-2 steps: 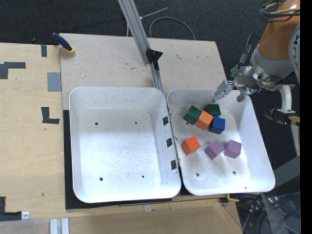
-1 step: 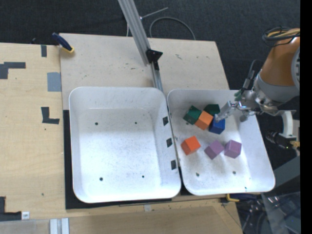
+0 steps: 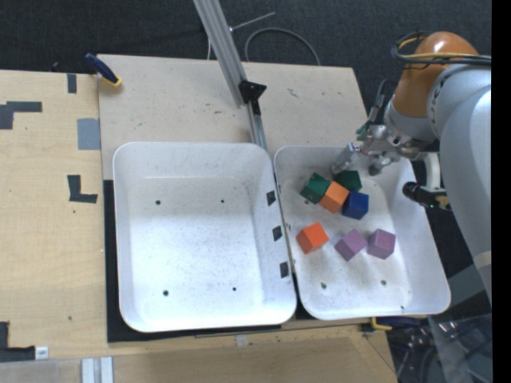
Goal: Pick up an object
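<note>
The grey KUKA arm with its orange band (image 3: 423,70) is reaching in from the right over the upper part of the right shallow white plastic bin (image 3: 415,290); its two-finger gripper (image 3: 351,166) is hanging low at the bin's upper middle, just above a dark green block (image 3: 349,180) and seemingly touching it; whether the jaws are standing wide, narrow or closed on anything cannot be told, because the metal wrist parts are blurring together with the blocks beneath.

A cluster is lying just below the gripper: a green cube (image 3: 315,188) on the left, an orange cube (image 3: 335,195) pressing against it, and a blue cube (image 3: 356,205) touching the orange one's right side; lower down, an orange wooden cube (image 3: 312,237) is sitting apart near the bin's left wall, and two purple cubes (image 3: 350,245) (image 3: 382,243) are resting close beside each other to its right.

The left shallow white bin (image 3: 128,238) is sitting alongside, touching the right one; a slanted aluminium rail (image 3: 219,34) is running down toward the bins' shared edge.
</note>
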Controlling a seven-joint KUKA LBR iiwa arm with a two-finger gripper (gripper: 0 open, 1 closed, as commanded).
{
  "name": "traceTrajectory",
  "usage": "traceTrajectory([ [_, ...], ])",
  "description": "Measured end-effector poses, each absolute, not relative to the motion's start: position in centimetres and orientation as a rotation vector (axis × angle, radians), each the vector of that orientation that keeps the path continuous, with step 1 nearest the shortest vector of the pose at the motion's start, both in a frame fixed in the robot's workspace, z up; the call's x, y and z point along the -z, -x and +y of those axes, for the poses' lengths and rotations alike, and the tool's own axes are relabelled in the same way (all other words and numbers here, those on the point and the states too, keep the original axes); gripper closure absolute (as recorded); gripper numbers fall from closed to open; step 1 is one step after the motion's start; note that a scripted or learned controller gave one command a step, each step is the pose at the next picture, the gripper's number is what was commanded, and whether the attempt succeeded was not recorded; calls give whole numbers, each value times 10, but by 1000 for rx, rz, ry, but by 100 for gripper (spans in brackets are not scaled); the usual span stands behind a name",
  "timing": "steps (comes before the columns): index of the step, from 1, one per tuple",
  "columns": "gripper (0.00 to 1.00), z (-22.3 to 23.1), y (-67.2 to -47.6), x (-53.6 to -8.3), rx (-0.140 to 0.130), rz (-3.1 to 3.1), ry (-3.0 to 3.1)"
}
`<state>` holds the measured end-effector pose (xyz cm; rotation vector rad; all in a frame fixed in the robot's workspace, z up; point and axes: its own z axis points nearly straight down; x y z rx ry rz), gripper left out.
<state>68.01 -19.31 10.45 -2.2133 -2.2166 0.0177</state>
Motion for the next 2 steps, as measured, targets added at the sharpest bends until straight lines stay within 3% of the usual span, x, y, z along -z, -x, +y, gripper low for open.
traceTrajectory([
  [1,0,-169,-629,-98,-4,-2232,2244],
  [2,0,-163,-603,-93,-41,-2218,2234],
])
